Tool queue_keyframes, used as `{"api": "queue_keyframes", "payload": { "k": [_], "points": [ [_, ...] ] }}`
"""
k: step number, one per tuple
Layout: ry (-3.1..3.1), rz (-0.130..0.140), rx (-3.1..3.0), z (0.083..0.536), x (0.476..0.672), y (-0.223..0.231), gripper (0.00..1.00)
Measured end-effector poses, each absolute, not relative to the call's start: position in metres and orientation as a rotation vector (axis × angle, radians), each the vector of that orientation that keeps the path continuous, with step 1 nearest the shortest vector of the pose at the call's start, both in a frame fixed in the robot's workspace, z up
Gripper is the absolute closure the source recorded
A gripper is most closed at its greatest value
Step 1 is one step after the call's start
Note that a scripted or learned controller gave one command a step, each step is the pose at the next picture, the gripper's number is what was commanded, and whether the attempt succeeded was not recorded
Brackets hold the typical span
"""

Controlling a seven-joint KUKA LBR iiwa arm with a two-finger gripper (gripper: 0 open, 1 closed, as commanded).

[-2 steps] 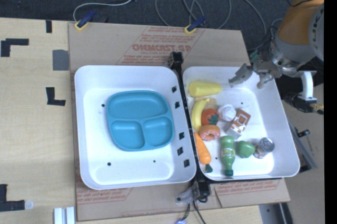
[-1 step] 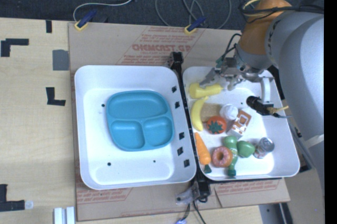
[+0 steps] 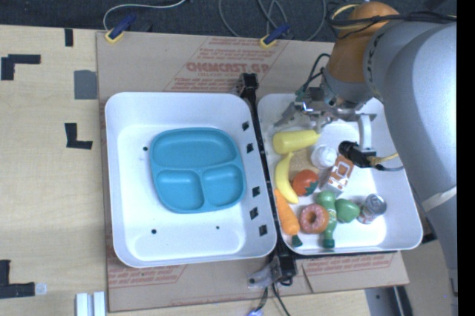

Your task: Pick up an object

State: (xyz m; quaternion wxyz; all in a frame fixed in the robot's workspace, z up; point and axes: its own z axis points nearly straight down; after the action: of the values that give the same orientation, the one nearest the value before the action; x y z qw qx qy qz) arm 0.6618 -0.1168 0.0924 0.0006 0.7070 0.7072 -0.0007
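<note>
Right now the fingers hang over the far end of the right bin, just beyond a yellow block. How far apart they stand cannot be told from this angle. The things to pick all lie in this bin. Just beside the yellow block, toward the near side, is a banana, with a red tomato against its inner curve. A white bottle and an orange carton sit to the right of these, close under the wrist. Nearer the front are a carrot along the left wall, a doughnut, green peppers and a can. The pile is crowded, with many pieces touching. The left bin holds a blue tray. Both bins rest on cardboard on the desk.
</note>
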Motion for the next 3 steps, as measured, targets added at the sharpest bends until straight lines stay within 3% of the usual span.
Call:
{"api": "queue_keyframes", "payload": {
  "k": [1,2,3],
  "points": [
    [2.22,0.001,2.218,0.086,0.614,-0.101,0.0],
    [2.218,0.004,2.216,0.087,0.592,-0.099,0.0],
    [2.22,-0.002,2.22,0.134,0.63,-0.163,0.0]
  ]
}}
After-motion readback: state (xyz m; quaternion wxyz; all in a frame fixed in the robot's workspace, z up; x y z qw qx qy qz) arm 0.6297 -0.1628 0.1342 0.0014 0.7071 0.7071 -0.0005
